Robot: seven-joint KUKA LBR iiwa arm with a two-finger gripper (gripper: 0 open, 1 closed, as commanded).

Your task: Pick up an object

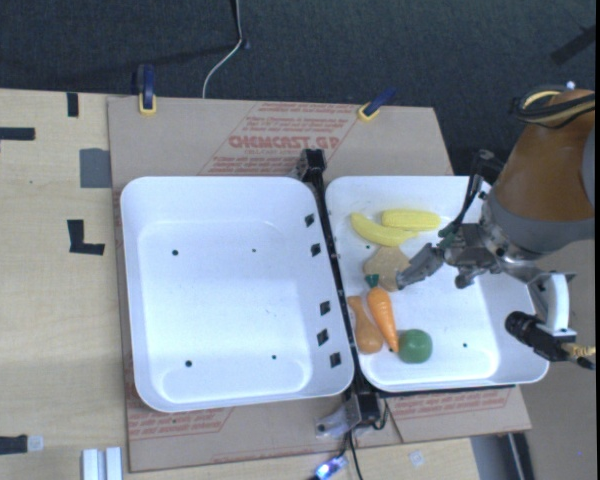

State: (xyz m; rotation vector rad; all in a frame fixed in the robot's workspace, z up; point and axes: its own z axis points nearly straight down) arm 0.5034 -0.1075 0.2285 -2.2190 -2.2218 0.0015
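**Pincer poised at the right of the toy cluster in the right bin**

The arm reaches in from the right of the frame, and its pincer hangs over the right bin, tips pointing left and slightly down in the frame. Whether the pincer is open or closed cannot be told: the tips merge into one dark wedge at this angle, and nothing can be made out between them.

All the candidate objects lie in the left half of the right bin, to the left of the pincer. Nearest is a beige lump, just beside the tip and possibly touching it. Above it in the frame lie a yellow banana and a yellow corn cob, both with long axes running roughly left to right. Below the tip lies an orange carrot, its long axis running from upper left to lower right, with a second orange piece close along its left side and a green round fruit touching its lower end.

As a judgement, the beige lump is the likeliest target, since the pincer needs only a small advance leftward and a descent to meet it. The carrot would call for a shift toward the bottom of the frame.

The left bin sits well apart across the black divider. The height of the pincer above the bin floor is hard to judge, and the beige lump's true shape is unclear.
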